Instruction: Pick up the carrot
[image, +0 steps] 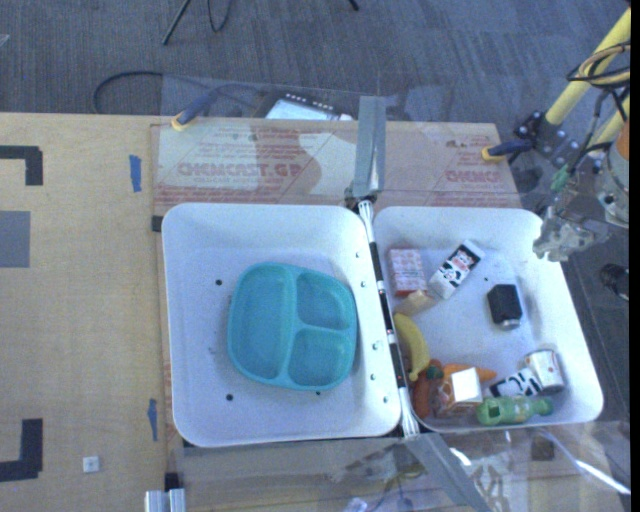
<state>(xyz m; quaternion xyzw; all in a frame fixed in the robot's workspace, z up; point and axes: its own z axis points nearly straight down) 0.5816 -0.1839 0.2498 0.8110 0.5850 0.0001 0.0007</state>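
The carrot is a thin orange piece lying at the front of the right bin, partly hidden under a small white block. A red and orange piece sits at its left end, so the carrot's full outline is hard to tell. My gripper hangs over the right bin's far right rim, well behind and to the right of the carrot, with nothing seen in it.
Around the carrot lie a yellow banana, a green bottle-like piece and a black-and-white can. Further back are a black item, a small carton and a pink box. The left bin holds a teal divided plate.
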